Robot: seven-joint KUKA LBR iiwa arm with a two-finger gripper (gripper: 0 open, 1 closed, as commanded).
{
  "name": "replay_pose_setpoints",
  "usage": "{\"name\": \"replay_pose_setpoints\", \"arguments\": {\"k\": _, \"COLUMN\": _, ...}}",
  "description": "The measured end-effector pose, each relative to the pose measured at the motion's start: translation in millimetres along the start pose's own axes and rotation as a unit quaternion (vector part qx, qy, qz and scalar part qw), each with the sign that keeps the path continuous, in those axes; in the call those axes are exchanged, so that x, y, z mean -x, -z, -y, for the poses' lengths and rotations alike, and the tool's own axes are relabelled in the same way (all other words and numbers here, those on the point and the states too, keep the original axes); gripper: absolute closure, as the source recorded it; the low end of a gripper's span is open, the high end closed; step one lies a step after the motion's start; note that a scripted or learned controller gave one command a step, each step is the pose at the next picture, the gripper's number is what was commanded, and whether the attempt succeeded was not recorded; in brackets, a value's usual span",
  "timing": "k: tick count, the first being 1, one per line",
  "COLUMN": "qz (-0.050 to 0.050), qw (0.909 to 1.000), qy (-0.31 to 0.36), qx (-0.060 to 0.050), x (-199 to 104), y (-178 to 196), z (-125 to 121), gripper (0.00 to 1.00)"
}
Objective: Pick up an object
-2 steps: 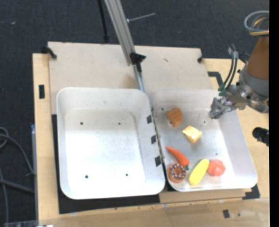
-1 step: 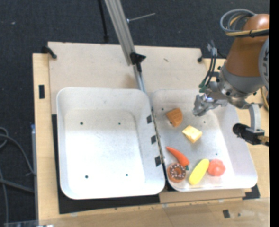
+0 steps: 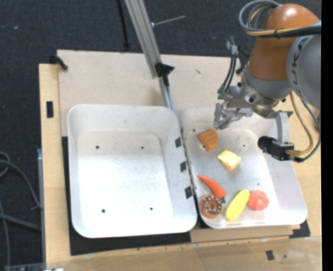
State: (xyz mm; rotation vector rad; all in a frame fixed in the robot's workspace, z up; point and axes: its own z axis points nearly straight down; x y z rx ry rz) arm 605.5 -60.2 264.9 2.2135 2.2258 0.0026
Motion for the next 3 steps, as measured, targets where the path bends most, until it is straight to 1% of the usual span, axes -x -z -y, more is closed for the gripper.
{"name": "replay_pose_setpoints", "arguments": {"k": 1, "qz": 0.000, "qw": 1.0000, "qy": 0.000, "qx": 0.000, "x": -44, "y": 1, "z": -25, "gripper": 1.00}}
{"name": "replay_pose_setpoints", "arguments": {"k": 2, "qz": 0.000, "qw": 1.0000, "qy": 0.000, "qx": -0.002, "x": -89, "y": -18, "z": -36, "gripper": 1.00}}
{"name": "replay_pose_setpoints", "arguments": {"k": 3, "qz": 0.000, "qw": 1.0000, "qy": 0.000, "qx": -0.001, "x": -139, "y": -30, "z": -48, "gripper": 1.00}}
